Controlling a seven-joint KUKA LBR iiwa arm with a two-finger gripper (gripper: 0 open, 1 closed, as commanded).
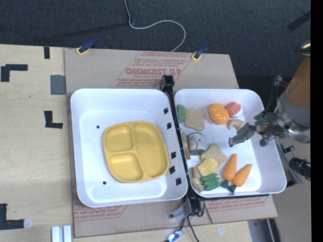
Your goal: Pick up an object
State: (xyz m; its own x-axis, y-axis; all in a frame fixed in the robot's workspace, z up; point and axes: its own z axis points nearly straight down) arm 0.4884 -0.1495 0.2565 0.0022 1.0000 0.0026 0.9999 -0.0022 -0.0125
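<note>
The gripper (248, 135) is hanging over the right side of the right bin (270, 173), its two dark fingers (241, 134) spreading apart with nothing between them. One finger is pointing down-left toward the middle of the bin, the other is sitting out by the right wall.

The toy food is lying mostly to the left of the fingers. An orange fruit (218, 114) is sitting up and left of the gripper, touching a red piece (233, 108). A pale shell-like piece (235, 124) is resting just beside the nearer fingertip. Two carrots (236, 170) are lying side by side below the gripper, apart from it. A bread slice (194, 119) is resting near the bin's left wall, and a corn cob (207, 167) with some green leaves (211, 182) is crowding the lower left corner.

The left bin (86, 110) is holding a yellow divided plate (135, 150). Both bins are resting on a cardboard sheet (151, 67) clipped onto a pale wooden bench (25, 150), with a white cable (156, 24) trailing over the dark floor behind.
</note>
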